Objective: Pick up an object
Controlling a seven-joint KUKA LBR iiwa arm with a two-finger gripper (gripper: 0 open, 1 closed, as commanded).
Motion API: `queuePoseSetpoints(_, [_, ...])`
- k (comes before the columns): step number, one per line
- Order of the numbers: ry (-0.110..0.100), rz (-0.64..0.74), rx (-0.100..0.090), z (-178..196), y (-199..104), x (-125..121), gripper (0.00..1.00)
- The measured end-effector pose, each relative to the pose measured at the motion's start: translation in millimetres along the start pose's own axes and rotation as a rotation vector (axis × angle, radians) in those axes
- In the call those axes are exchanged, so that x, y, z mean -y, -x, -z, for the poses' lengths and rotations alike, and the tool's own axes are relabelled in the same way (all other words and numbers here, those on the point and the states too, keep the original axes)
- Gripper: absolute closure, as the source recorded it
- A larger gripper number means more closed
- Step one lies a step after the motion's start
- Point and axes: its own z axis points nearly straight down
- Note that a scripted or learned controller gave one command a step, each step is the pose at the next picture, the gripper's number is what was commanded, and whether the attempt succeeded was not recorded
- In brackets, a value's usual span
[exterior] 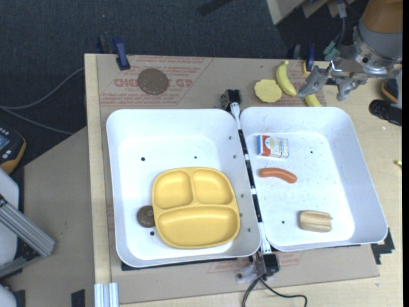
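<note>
My gripper (330,84) hangs above the bench behind the right bin (358,165), fingers spread apart with nothing between them. In the right bin lie a small white, blue and red carton (273,146), an orange-red sausage (277,175) and a tan bread roll (315,220). The left bin (124,165) holds a yellow divided plate (194,206) and a brown cookie (146,217) at the plate's left edge.
Behind the right bin on the bench lie a yellow banana (287,80) and a round yellow piece (268,91), just left of the gripper. A brown disc (153,80) sits behind the left bin. A blue clamp (119,52) grips the bench's back edge.
</note>
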Motion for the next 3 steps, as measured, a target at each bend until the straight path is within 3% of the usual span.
queuePoseSetpoints(1, [-0.016,-0.003,-0.004,-102,-8,89,0.00])
queuePoseSetpoints(2, [-0.001,-0.002,-0.003,-184,-18,83,0.00])
queuePoseSetpoints(3, [0.004,0.002,0.001,-195,-31,51,0.00])
